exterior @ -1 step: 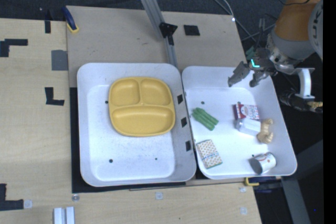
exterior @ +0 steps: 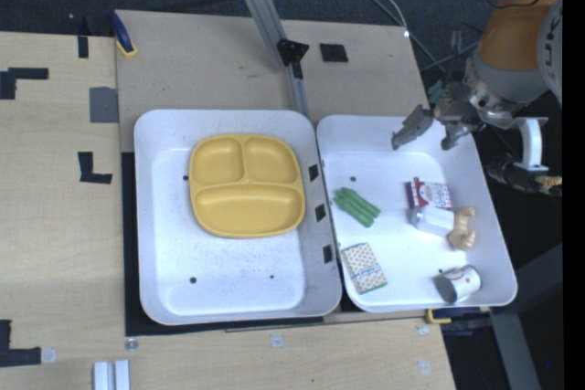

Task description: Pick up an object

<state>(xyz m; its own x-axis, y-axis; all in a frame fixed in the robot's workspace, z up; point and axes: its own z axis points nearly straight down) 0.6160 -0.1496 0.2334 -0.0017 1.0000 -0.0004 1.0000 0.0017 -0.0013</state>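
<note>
On the worktop, the left bin was occupied by a yellow divided plate. In the right bin were laid a green object, a patterned packet, a red-white box, a tan object and a small cup. Above its far edge the pincer was seen spread apart, nothing grasped.
</note>
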